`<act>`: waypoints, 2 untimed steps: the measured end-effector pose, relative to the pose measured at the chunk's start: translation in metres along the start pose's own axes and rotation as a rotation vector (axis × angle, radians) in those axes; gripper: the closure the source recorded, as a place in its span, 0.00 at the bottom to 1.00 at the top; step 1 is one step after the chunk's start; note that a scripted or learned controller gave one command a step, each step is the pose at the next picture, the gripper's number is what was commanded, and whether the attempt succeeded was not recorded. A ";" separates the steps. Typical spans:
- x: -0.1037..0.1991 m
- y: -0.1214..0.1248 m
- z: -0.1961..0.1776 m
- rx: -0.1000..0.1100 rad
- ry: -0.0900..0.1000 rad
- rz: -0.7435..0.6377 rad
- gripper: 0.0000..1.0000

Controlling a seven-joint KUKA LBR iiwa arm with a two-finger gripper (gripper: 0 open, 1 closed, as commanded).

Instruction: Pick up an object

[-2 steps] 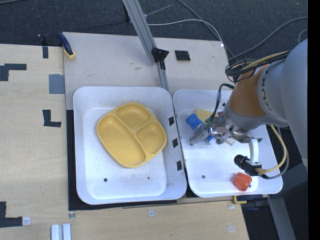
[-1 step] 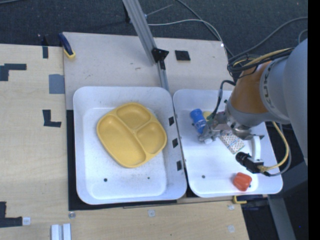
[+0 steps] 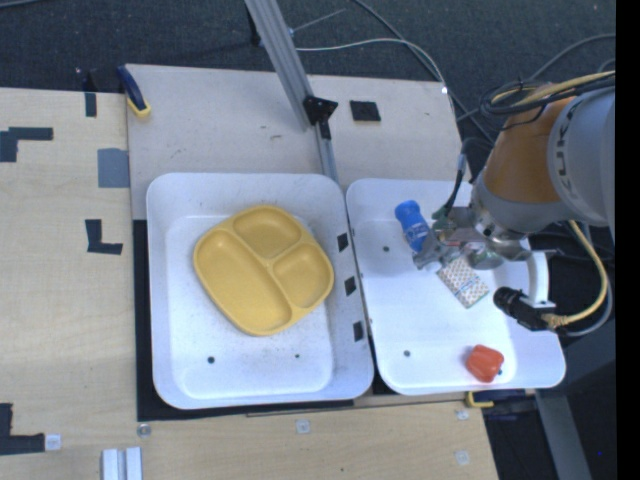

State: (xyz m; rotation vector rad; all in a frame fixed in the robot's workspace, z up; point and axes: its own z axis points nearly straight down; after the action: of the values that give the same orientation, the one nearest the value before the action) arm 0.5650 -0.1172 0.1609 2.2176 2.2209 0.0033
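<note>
Crowding is the risk: gripper (image 3: pixel 440 251), finger spread impossible to tell, sits between blue bottle (image 3: pixel 411 223) and checkered packet (image 3: pixel 463 283), and could knock either aside.

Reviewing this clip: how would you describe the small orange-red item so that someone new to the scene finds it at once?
Start at the right-hand shallow white bin, the one the grey arm reaches over. Go to its near right corner: the small rounded orange-red object lies there alone. Its neighbours, a blue cylindrical object and a flat speckled packet, sit farther back by the tool.
</note>
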 end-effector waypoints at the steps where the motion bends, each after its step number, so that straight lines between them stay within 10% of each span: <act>1: -0.002 0.000 -0.063 -0.001 0.000 0.000 1.00; 2: -0.001 0.001 -0.105 0.000 0.000 0.000 1.00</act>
State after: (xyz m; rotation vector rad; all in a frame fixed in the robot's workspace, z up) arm 0.5653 -0.1185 0.2658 2.2174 2.2211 0.0030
